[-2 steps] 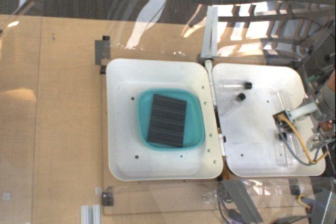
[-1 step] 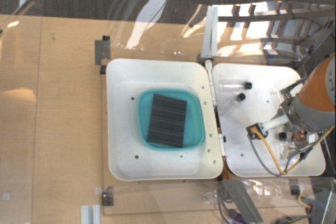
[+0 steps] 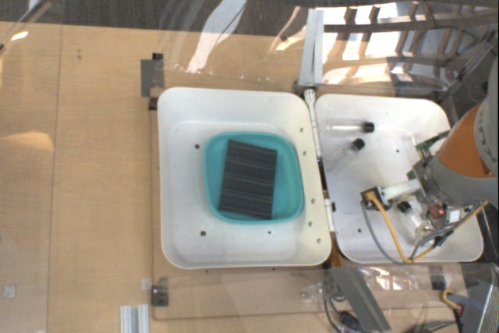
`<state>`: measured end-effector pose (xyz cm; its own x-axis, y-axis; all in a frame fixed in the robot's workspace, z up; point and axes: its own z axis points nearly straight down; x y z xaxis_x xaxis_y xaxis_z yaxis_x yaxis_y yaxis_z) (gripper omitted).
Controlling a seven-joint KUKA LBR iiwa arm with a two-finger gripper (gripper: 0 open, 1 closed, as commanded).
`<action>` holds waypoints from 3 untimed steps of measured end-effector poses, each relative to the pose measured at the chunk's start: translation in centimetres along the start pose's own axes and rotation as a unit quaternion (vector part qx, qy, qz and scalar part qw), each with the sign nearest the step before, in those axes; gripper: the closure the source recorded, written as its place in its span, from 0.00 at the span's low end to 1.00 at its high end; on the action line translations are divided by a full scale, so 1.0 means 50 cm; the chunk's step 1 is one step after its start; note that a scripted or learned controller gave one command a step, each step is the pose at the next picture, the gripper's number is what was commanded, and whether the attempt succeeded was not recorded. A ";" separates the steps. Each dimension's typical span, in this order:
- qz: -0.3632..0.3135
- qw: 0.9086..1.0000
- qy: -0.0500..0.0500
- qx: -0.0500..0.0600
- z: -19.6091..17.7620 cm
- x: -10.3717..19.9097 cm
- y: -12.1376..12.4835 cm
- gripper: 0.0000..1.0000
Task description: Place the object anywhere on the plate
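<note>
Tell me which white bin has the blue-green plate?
The bin on the picture's left, away from the arm. It holds the plate with a dark ribbed block on it; the other bin sits under the arm.

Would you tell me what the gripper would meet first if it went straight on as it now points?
Probably the bare floor of the right bin: the gripper points down over that bin's lower right part, though depth is unclear here.

No legible text, labels or numbers anywhere.
</note>
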<state>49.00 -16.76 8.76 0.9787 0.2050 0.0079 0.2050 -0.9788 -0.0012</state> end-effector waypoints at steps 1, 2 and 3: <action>-0.001 1.000 -0.001 -0.003 -0.393 -0.014 0.073 0.00; 0.000 1.000 -0.004 0.000 -0.150 -0.019 0.072 0.00; -0.009 1.000 0.001 -0.004 -0.577 -0.005 0.037 0.00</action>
<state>48.94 -18.68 37.63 0.9749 0.2223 0.0100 0.2223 -0.9750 0.0078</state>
